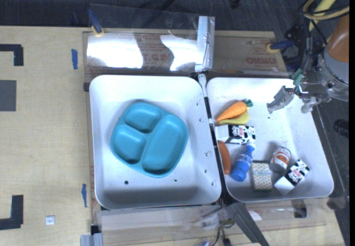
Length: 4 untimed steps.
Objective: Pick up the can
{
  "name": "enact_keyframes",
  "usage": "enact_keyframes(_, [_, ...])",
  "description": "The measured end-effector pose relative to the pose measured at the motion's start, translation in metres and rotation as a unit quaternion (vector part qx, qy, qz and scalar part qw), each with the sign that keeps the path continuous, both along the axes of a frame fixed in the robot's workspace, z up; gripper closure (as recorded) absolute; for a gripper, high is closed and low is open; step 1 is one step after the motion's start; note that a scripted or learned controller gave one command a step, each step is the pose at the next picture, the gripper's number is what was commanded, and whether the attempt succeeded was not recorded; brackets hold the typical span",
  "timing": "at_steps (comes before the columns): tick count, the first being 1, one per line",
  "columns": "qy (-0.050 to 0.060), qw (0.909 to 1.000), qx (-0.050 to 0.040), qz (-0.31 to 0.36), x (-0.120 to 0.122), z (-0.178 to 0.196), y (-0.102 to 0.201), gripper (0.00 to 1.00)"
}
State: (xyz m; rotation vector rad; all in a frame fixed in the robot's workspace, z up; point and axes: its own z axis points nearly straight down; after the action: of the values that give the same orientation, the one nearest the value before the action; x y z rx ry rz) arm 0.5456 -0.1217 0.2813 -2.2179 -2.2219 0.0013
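Right bin, can at front; gripper (292, 99) above the bin's far right corner.

Hidden or unclear: the arm (338, 56) is cut off at the picture's right edge; whether the gripper is released or clenched, I cannot tell; nothing shows between its fingers. Can (280, 158): red and white, front right of the right bin (266, 86), well apart from the gripper. Around it: a black-and-white carton (294, 175) touching on its right, a patterned box (261, 175) just left, a blue bottle (242, 164), a carrot (231, 111). Left bin (105, 92): a blue sectioned plate (148, 138).
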Motion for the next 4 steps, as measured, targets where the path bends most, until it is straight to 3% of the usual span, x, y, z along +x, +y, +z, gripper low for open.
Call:
enact_keyframes(1, [-0.003, 0.993, -0.001, 0.118, -0.032, 0.152, 0.061, 0.0])
enact_keyframes(2, [0.001, 0.9988, -0.0001, 0.049, -0.066, 0.126, 0.138, 0.0])
enact_keyframes(3, [0.001, 0.9938, -0.0007, -0.112, -0.066, 0.124, 0.128, 0.0])
enact_keyframes(4, [-0.001, 0.9887, -0.0007, -0.15, -0.04, 0.153, 0.234, 0.0])
